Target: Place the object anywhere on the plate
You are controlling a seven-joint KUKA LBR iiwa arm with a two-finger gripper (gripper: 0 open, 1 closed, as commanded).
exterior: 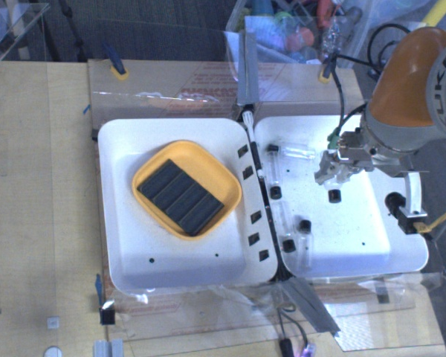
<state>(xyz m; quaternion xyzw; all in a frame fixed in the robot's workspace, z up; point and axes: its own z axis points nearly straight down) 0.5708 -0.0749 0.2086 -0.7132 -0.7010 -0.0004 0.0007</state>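
Observation:
A yellow square plate (212, 162) lies in the left bin (134, 262), turned like a diamond. On it rests a dark grey ridged rectangular object (181, 193), lying flat across the plate's middle. My gripper (331, 172) hangs over the right bin (357, 240), near its back middle, well to the right of the plate and apart from the object. Nothing is visible in the gripper. The orange band of the arm (412, 73) rises above it at the right.
Small black fittings (333, 195) dot the right bin's floor. A ridge with black clips (254, 216) divides the two bins. A clear box of colourful toys (305, 13) stands behind the bins. Cables (386, 39) run along the arm.

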